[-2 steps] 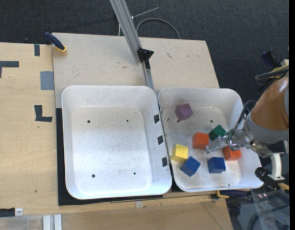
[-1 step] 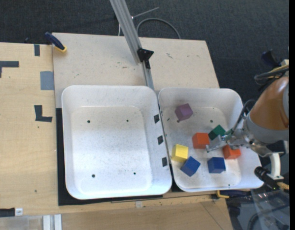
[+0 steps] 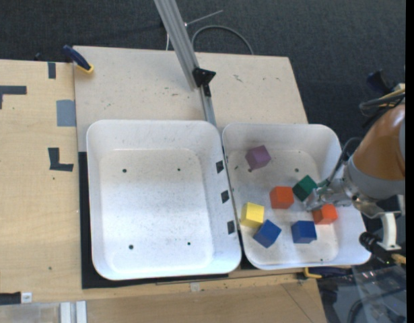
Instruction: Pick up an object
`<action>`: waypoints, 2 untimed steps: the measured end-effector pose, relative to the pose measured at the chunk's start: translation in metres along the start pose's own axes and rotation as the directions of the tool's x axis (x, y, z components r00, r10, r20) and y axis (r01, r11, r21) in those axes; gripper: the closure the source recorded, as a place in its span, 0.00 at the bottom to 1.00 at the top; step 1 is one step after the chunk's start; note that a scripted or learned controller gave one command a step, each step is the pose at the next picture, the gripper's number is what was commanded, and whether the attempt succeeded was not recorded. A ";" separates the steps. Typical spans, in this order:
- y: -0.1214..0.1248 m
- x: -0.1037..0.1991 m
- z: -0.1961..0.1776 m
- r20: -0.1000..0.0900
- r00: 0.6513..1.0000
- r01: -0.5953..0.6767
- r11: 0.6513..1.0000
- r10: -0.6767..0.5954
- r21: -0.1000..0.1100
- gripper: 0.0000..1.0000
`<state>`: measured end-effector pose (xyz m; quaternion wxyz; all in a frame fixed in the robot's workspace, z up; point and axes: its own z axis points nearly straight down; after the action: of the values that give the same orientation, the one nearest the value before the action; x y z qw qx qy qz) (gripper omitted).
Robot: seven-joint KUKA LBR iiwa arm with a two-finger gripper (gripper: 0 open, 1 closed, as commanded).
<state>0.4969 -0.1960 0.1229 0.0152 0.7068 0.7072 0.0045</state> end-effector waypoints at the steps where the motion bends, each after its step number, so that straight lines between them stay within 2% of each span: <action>1: 0.002 -0.006 -0.043 -0.014 1.000 0.000 1.000 0.000 0.025 1.00; 2: 0.000 -0.006 -0.105 -0.013 1.000 0.001 1.000 -0.001 0.023 1.00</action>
<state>0.4937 -0.2009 0.2276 0.0027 0.7066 0.7076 0.0011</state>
